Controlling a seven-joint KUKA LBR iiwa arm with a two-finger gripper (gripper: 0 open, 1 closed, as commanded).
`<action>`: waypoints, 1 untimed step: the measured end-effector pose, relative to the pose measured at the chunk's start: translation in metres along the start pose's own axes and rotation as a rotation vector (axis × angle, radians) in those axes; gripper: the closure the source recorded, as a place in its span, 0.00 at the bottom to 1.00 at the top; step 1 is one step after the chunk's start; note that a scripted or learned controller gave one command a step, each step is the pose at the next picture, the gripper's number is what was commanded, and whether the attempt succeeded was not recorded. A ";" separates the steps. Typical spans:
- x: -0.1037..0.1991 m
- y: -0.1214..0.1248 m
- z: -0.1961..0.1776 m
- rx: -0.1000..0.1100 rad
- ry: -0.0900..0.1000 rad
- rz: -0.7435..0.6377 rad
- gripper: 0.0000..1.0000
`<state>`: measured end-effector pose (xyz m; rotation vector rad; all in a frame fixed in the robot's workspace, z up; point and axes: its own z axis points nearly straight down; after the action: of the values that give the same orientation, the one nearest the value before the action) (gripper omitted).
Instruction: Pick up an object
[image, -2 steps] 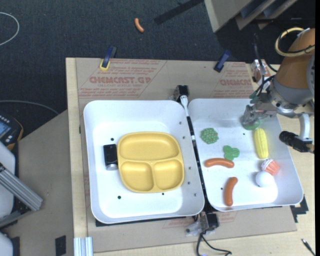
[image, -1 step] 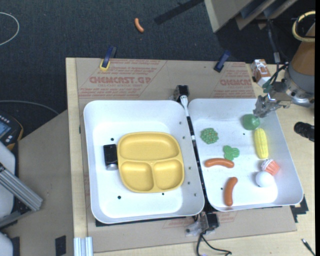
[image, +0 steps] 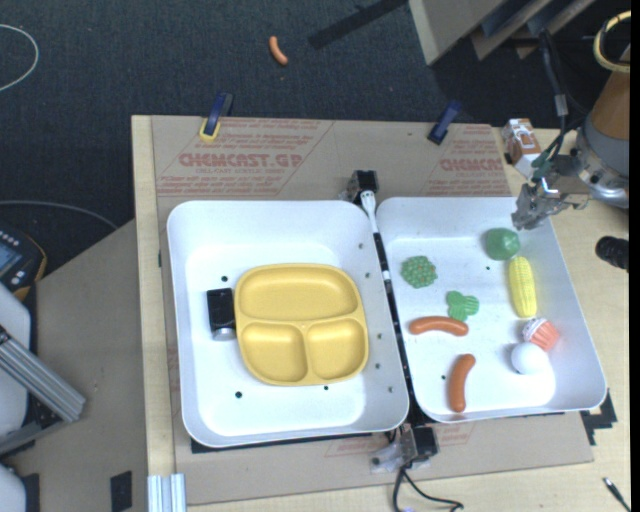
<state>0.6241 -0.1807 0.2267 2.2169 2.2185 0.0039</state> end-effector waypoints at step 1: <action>0.035 -0.033 0.005 0.009 0.004 -0.001 1.00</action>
<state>0.5912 -0.1457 0.2214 2.2220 2.2261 -0.0019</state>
